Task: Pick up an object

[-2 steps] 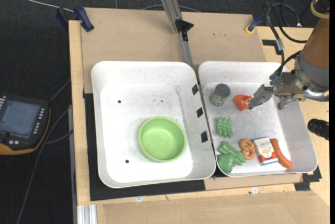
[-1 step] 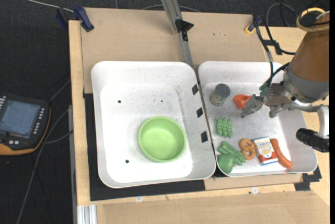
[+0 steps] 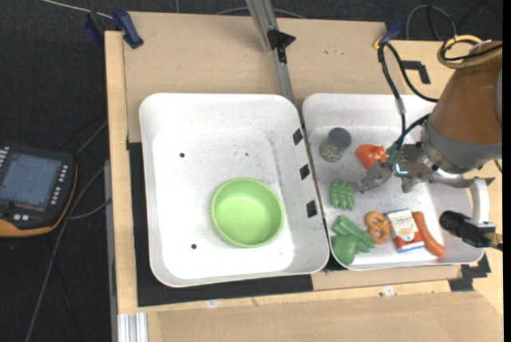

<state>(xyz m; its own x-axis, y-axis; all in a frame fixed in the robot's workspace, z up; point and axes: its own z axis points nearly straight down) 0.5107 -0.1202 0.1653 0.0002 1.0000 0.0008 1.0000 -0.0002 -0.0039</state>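
Two shallow white bins sit side by side on a brown bench. The left bin (image 3: 160, 125) holds one thing, a green bowl (image 3: 247, 211) near its front edge; the rest of its floor is bare, with wide open room behind and to the left of the bowl. The right bin (image 3: 343, 105) is crowded along its front half and bare along its back wall.

The grey arm with its orange band reaches in from the right. Its gripper (image 3: 382, 172) hangs low over the middle of the right bin. Whether it is open or closed cannot be told, and nothing is clearly seen between its tips.

Seven things lie in the right bin:
- one grey can (image 3: 335, 144)
- one orange piece (image 3: 369, 154), touching or just behind the gripper
- one green ridged block (image 3: 342, 193)
- one green leafy toy (image 3: 349, 239) against the front rim
- one pretzel (image 3: 376, 225)
- one small carton (image 3: 405, 230)
- one orange stick (image 3: 429, 236)
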